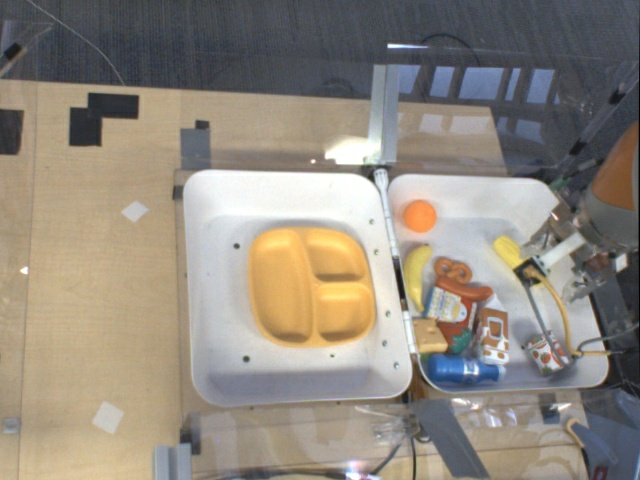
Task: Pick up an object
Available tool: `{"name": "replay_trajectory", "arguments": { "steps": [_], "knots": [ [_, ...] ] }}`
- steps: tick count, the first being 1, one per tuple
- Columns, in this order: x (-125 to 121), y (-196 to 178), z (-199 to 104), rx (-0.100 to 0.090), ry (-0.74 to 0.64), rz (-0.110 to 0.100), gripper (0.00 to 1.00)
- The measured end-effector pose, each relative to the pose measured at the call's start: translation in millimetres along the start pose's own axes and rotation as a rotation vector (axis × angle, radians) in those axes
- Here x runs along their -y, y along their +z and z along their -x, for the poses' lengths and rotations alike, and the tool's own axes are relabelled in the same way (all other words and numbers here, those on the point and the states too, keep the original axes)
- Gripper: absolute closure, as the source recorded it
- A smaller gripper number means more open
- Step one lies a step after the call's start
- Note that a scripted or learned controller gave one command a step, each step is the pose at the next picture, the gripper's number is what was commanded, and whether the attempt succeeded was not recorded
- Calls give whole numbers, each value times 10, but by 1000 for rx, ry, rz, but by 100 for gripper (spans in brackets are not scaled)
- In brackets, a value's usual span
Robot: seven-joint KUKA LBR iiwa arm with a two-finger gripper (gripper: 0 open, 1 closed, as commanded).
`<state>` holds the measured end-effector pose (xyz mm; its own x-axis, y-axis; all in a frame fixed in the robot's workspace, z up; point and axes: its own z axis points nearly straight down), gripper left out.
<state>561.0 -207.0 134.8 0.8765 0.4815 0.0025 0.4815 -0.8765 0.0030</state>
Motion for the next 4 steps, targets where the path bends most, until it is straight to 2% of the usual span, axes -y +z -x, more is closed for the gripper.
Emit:
{"name": "replay_trajectory", "arguments": {
  "steps": [1,2,3,4],
  "knots": [
    [-139,341,-294,-2,235,0,0],
    [-79,470,-195,-3,293,0,0],
    [-224,478,-468,-3,278,-1,0],
    [-57,469,-136,-2,297,-1,0]
  ]
}}
